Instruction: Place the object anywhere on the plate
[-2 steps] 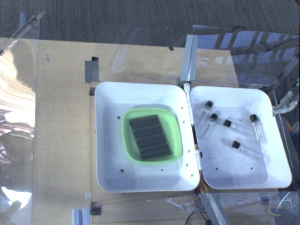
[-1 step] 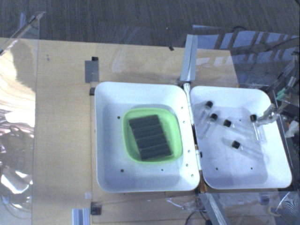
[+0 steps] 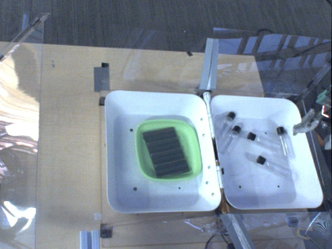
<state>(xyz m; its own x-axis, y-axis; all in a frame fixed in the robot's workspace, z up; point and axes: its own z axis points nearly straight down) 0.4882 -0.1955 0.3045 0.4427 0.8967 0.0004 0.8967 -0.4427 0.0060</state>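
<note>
Bench: pale wood top, fills the left and centre of the frame. Dark carpet floor runs across the top. Glare and reflections, as from a clear sheet, at far left. Small grey bracket on the wood at upper left of centre. Grey metal bar comes down from upper centre to the seam btwn the bins. Cables and metal bits at bottom centre and bottom right.

2 white bins side by side, rims touching at centre. L bin sits mid-frame, R bin at centre right.

Arm: only its end is seen, at the far right edge, over the R bin's upper right rim. Gripper is a pale grey piece just above that rim, pointing in toward the bin. It's apart from everything in the bin. Gripper state: can't tell, too small and blurred. Nothing seen held.

Counts:
- 1 green plate, rounded square, in the middle of the L bin.
- 1 dark ribbed block, lying flat on the plate, tilted a bit, approx centred.
- Approx 5 clear vials w/ black caps, scattered in the R bin's upper and middle parts, lying on their sides. The clear bodies are hard to make out against the white.
</note>
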